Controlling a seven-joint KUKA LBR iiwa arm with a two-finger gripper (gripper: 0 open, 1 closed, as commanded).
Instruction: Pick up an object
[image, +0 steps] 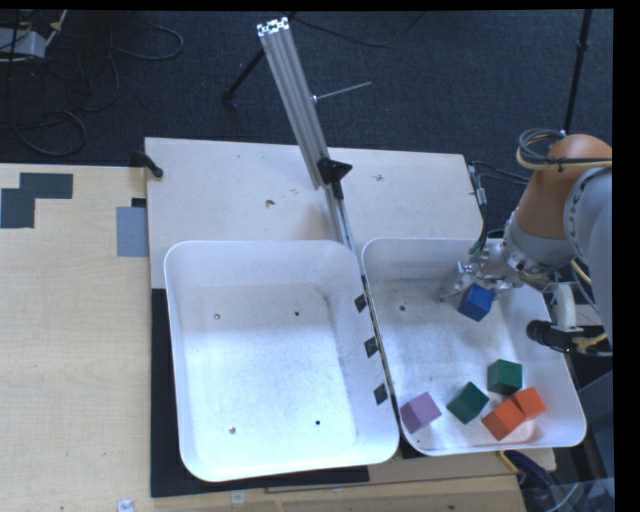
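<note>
Orange, green and purple blocks cluster at the near end of the right bin: an orange block by the near right corner, a dark green block just to its left, a purple block beside the divider, and another green block a little behind them. Farther back in the same bin, the gripper hangs over the floor with a blue block clamped between its fingers, lifted clear of the others. The grey arm with its orange band comes in from the right. The left bin sits alongside on the counter. Beyond both, a slanted aluminium rail rises.
</note>
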